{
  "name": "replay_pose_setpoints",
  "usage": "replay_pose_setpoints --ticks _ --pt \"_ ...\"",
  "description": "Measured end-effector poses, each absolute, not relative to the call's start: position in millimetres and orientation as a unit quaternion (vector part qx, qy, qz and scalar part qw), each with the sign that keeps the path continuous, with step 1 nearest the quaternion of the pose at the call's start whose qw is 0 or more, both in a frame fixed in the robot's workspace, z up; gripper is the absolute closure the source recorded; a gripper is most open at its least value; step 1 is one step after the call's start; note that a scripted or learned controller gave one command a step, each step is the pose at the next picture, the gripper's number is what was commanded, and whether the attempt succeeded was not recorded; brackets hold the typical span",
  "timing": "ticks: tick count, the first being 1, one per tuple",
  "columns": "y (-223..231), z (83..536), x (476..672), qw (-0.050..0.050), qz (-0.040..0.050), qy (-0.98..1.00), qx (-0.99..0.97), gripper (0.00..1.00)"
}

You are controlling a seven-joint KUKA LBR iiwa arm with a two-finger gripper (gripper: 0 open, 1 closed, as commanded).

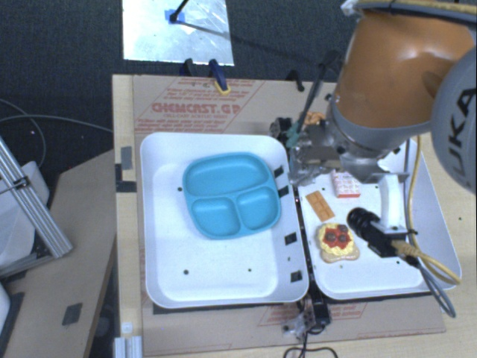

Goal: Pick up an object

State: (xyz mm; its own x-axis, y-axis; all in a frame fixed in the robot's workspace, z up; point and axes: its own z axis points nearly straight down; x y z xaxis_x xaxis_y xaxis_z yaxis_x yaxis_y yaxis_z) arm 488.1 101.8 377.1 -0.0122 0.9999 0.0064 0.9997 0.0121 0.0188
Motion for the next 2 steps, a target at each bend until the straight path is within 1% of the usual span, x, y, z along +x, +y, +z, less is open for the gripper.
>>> replay_pose_setpoints --ticks 1,2 --pt "98 368 487.0 0.001 0.0011 0.709 0.705 0.00" --pt "99 253 486.2 -0.002 -0.0017 0.707 0.707 0.00"
